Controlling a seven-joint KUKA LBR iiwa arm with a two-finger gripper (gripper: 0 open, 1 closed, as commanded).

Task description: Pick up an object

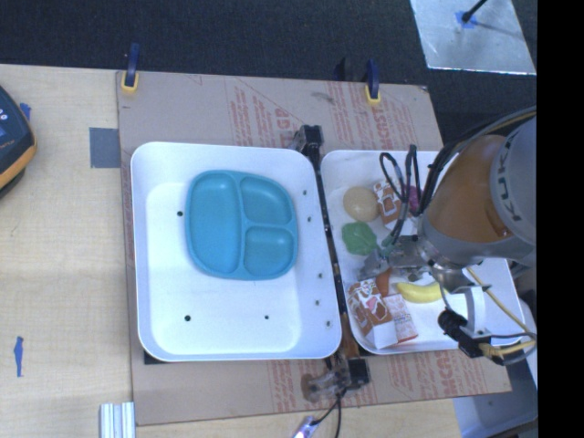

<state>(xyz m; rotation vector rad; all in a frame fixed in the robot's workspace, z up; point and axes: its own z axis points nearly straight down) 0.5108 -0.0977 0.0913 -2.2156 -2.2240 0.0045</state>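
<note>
Right bin (511, 272), near front edge: carton (381, 312), light, stiff, crushable, grasp across narrow sides; banana (420, 291) beside it; gripper (391, 265) above, grip state cannot be told.

Gripper (381, 265): I can make out a dark, blurred shape low in the right bin (339, 164), but I cannot tell how it stands.
Arm (474, 199): it covers most of the right bin's right half from me, and its body is cut off at the right.
Banana (420, 291): I see just a short yellow stretch; the wrist hides the rest.
Far carton (391, 199): partly behind black cables.
Green object (359, 237): too blurred for me to name.
Yellow-and-black device (13, 144): cut by the left edge.
Near-edge clamp (333, 381): smeared, no detail.
</note>
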